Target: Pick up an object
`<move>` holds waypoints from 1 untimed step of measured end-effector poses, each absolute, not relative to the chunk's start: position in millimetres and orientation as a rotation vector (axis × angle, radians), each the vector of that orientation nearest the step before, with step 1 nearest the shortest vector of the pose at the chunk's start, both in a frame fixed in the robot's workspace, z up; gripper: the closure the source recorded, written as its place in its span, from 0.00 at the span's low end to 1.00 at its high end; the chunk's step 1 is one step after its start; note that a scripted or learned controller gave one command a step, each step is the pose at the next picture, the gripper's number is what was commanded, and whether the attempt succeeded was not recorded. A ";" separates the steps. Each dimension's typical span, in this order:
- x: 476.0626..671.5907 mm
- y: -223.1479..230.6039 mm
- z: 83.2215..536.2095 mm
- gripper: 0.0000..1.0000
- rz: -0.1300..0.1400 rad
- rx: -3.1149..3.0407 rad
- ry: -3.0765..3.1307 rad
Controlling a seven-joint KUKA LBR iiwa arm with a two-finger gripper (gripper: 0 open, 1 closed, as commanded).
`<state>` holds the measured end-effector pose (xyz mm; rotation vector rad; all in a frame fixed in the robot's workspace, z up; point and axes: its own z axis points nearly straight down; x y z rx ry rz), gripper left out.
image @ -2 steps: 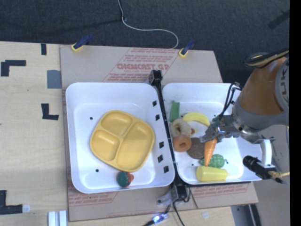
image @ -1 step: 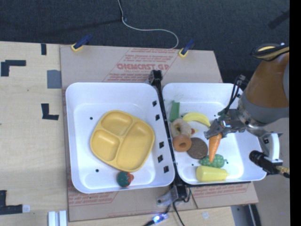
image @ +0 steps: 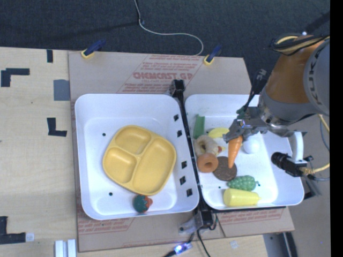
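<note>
- You see the pincer (image: 239, 131) low over the right bin (image: 284, 194), near that bin's centre, with the grey arm (image: 292, 84) and its orange band reaching in from 3 o'clock.
- Its fingers are pinching the thick top end of an orange toy carrot (image: 233, 151), which hangs with its tip pointing toward 6 o'clock.
- Just at 3 o'clock of the carrot lies a white egg-like piece (image: 251, 144); at 9 o'clock of the pincer sits a yellow lemon-shaped toy (image: 216, 134).
- At 9 o'clock in that bin you find a green strip (image: 199, 125) along the dividing wall, a beige piece (image: 204, 144) below it, and an orange-brown doughnut (image: 208, 163).
- A brown round cookie (image: 225, 171) lies right under the carrot's tip, though you cannot tell whether they touch.
- Toward 6 o'clock rest a green bumpy toy (image: 242, 183) and a yellow corn-like piece (image: 240, 197), side by side.
- In the left bin (image: 94, 108) a yellow divided plate (image: 140, 159) sits at the centre, with a small red-and-green ball (image: 141, 203) at its 6 o'clock.
- Both bins stand on cardboard (image: 161, 71) on the table (image: 32, 143).
</note>
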<state>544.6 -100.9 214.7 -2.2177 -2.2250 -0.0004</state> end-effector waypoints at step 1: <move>584.0 -81.4 234.2 1.00 -0.003 -2.217 -2.228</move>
